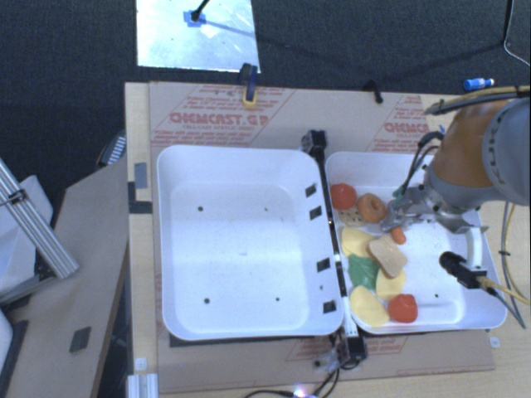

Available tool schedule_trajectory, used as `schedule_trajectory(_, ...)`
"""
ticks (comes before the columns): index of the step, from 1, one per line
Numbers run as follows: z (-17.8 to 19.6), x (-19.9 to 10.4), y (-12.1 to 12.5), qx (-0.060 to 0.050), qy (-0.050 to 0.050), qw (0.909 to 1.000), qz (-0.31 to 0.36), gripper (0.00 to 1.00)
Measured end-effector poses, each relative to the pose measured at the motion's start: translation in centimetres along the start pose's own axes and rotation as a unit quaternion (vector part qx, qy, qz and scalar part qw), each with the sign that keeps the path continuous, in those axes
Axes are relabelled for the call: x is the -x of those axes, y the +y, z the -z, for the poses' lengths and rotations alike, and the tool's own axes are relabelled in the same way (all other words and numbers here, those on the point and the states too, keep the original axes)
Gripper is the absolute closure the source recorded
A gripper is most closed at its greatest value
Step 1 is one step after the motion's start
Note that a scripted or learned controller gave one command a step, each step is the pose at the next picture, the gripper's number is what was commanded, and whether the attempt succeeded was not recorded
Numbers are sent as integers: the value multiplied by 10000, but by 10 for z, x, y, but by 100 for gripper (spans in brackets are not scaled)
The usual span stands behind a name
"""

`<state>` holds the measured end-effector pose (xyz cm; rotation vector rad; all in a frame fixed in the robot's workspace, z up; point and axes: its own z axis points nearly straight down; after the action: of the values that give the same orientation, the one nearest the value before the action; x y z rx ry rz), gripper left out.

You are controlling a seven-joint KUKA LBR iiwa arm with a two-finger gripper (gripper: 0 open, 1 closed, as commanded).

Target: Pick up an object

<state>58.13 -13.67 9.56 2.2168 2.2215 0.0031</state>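
Observation:
The right bin (465, 305) holds several toy foods along its left side: a red tomato (343, 195), a brown doughnut (371, 207), a tan bread slice (387, 256), a green piece (362, 271), yellow pieces (367, 305) and a red piece (403, 308). My gripper (400, 220) reaches in from the right and hangs low over the bin, just right of the doughnut. A small orange piece (399, 236) lies right below its tip. I cannot tell whether that piece is touched.
The left bin (178, 168) stands beside the right one, with a black clip strip (325, 222) between them. Both rest on a cardboard sheet (216, 114). A metal plate (195, 23) lies beyond the bench. Cables trail at the right.

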Motion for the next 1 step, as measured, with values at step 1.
schedule_trajectory(1, 57, -10, 14, 21, -1, 10000, 15, 100)
